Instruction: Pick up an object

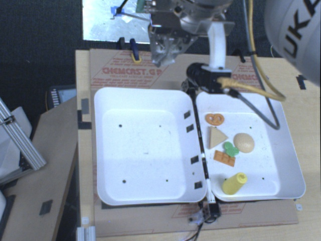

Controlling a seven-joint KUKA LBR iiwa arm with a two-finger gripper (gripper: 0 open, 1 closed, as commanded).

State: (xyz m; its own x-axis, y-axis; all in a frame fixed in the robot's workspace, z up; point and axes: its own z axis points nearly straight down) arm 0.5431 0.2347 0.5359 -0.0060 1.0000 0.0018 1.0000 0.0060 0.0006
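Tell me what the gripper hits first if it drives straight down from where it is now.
Probably the brown board behind the bins: the gripper hangs above it, beyond the left bin's far rim. Depth is unclear from this slant, so it could meet that rim instead. The toys lie well off this line.

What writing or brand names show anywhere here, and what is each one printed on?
"CHEMCAST", red letters, then blurred characters, on the brown board under the bins.
"UKA", cut off by the frame edge, on the grey arm casing.
Red print on the board right of the black bracket: partly hidden, unreadable.
Red print on the board's front edge: too blurred to read.
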